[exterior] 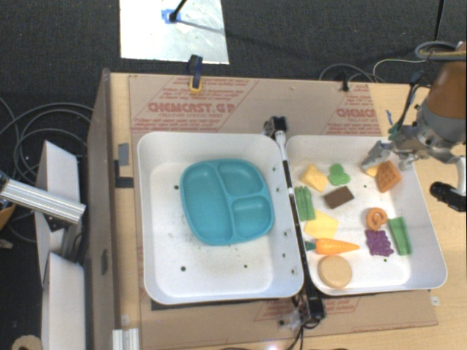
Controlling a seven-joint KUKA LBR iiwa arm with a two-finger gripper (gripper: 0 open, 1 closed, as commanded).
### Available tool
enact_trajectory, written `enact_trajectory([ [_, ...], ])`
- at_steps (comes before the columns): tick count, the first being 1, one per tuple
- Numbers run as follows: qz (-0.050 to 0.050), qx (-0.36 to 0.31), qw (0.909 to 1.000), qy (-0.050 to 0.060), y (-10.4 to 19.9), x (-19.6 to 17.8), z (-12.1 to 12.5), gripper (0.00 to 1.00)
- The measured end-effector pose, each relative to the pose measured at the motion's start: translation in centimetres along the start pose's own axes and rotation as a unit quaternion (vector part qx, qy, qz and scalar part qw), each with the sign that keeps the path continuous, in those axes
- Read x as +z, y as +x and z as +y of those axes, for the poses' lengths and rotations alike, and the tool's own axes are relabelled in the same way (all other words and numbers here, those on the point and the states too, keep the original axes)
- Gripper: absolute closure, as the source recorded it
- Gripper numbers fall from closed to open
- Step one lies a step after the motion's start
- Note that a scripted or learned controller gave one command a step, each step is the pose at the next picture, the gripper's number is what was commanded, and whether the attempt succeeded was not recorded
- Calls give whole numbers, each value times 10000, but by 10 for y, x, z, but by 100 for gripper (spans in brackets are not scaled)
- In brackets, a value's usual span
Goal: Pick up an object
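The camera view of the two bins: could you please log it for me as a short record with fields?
left bin: holds a blue divided tray
right bin: holds toy foods, among them a carrot, purple grapes, a brown block and a waffle
arm: over the right bin's far right corner
tool: just above the waffle, nothing seen held
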State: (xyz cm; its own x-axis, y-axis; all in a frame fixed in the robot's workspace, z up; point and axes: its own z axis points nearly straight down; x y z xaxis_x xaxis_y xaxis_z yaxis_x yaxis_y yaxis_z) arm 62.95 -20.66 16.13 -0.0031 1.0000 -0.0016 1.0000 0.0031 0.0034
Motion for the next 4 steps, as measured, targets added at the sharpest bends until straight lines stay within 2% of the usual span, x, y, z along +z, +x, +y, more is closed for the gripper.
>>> enact_trajectory([
  [1,21,23,10000,53,1,81,-69,0],
  [2,9,-18,10000,80,44,77,40,0],
  [3,1,-1,10000,48,40,64,39,100],
  [4,0,-10,10000,46,40,65,39,0],
])
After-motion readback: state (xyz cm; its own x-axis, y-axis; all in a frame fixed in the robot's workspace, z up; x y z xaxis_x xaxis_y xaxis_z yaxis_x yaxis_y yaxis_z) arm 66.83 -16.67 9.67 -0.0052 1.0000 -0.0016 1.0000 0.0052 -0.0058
